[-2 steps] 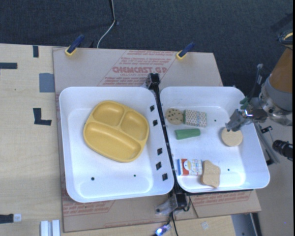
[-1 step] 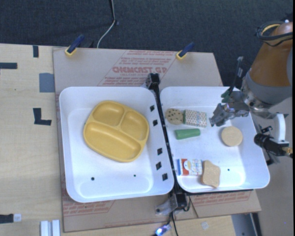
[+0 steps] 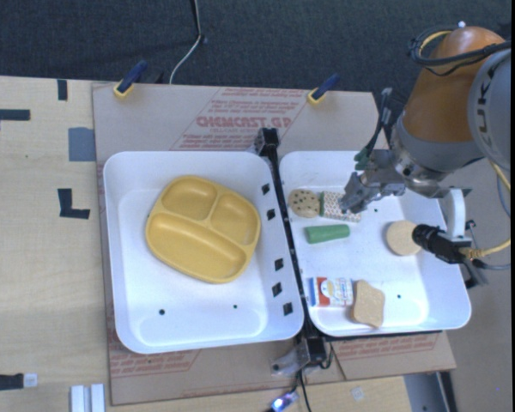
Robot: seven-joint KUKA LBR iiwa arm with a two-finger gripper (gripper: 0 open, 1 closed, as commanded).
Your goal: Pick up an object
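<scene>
My gripper [image 3: 354, 201] hangs low over the right bin [image 3: 429, 312], right beside a small speckled green-and-white block [image 3: 333, 205]. A round spotted cookie [image 3: 304, 202] lies just left of that block. Below them sits a green bar [image 3: 327, 233]. A pale round piece [image 3: 401, 238] rests at the bin's right side. Near the front lie a red-and-white carton [image 3: 330, 292] and a tan slice of bread [image 3: 369, 304].
The left bin [image 3: 129, 316] holds a yellow divided plate [image 3: 204, 227]. A black divider [image 3: 279, 230] runs between the bins. The grey arm with its orange band [image 3: 451, 84] comes in from the upper right. A black cable fitting [image 3: 438, 243] lies over the right bin's edge.
</scene>
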